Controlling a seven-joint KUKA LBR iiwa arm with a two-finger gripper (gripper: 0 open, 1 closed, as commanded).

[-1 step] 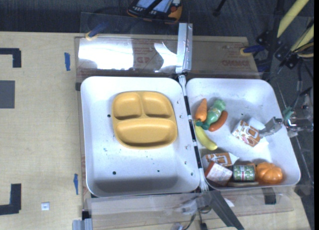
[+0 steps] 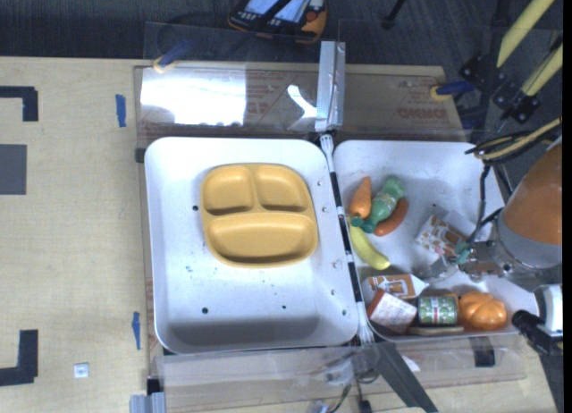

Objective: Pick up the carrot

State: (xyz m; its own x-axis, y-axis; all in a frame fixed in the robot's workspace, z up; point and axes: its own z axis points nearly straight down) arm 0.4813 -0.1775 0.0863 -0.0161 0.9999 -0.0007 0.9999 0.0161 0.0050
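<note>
Nothing's picked up yet: the carrot [image 2: 360, 197] lies by the right bin's [image 2: 429, 156] left wall, beside a green toy [image 2: 385, 201], well apart from the gripper [image 2: 465, 257] near the packet [image 2: 435, 240], its grip impossible to tell.

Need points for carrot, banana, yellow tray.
carrot [image 2: 361, 198], camera view, middle of its orange body, right bin near the divider.
banana [image 2: 367, 250], camera view, middle of the yellow peel, right bin below the carrot.
yellow tray [image 2: 259, 237], camera view, its wide lower compartment, left bin.
</note>
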